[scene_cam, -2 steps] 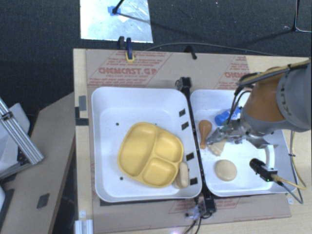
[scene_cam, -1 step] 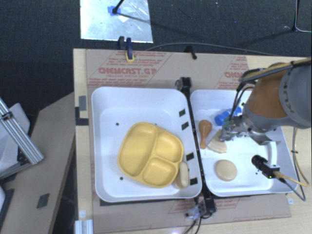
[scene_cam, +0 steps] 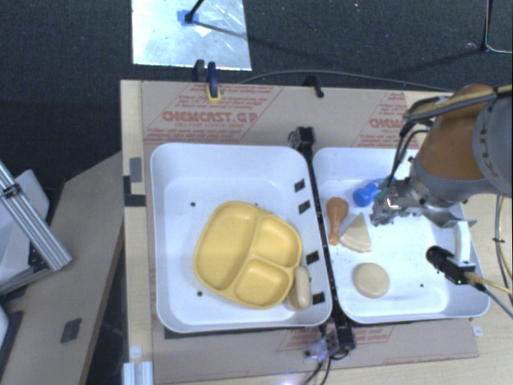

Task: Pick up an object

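The bench (scene_cam: 240,107) is covered by a flat sheet of brown board printed with red lettering. On it sit two shallow white plastic bins with rounded corners, set side by side and touching along a dark centre seam fitted with black clips.

The left bin (scene_cam: 180,183) holds a yellow plastic tray (scene_cam: 244,251), smooth and matte, moulded with rounded corners and divided into three compartments. The tray lies flat and is turned at an angle to the bin walls. A small pale-beige oblong piece (scene_cam: 301,287), shaped like a bread roll, rests against the tray's lower right corner.

The right bin (scene_cam: 417,291) holds four items. A tan piece shaped like a drumstick (scene_cam: 337,216), with a bulbous top and narrow shaft, lies near the seam. Just beside it is a cream wedge (scene_cam: 357,236) with flat faces. Below the wedge lies a beige round disc (scene_cam: 372,280), smooth-surfaced. A small blue rounded object (scene_cam: 365,193) sits in the upper part of the bin.

The arm (scene_cam: 457,147), with its grey metal shell and orange band, reaches in from the right. The gripper (scene_cam: 388,202) is positioned low over the right bin, immediately right of the blue object. Whether its fingers are spread or closed cannot be determined, and nothing is visibly between them.
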Controlling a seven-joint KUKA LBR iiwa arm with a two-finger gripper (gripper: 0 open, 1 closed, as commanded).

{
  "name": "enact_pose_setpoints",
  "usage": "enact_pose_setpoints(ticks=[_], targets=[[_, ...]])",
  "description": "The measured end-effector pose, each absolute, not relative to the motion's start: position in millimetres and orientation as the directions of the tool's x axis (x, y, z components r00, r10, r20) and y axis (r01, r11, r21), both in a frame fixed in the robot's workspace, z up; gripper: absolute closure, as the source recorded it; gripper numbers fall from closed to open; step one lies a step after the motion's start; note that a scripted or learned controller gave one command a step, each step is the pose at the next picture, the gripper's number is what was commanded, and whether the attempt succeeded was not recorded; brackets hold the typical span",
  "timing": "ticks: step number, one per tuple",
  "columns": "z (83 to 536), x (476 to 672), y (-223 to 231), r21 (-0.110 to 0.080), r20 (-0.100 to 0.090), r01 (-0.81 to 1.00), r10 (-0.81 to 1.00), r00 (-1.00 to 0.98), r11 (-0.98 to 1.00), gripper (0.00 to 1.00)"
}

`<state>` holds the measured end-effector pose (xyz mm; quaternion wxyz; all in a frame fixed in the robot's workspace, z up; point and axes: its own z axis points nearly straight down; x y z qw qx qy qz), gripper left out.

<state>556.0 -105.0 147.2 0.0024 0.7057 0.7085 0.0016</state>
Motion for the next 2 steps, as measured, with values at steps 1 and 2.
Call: enact_pose_setpoints(ticks=[1,2], targets=[[200.7,565.2,-112.9,0.008,-0.002,1.0,1.0,-0.003,0.003,1.0],[226.5,566.5,-113.2,0.005,-0.001,1.0,1.0,-0.004,0.004,1.0]])
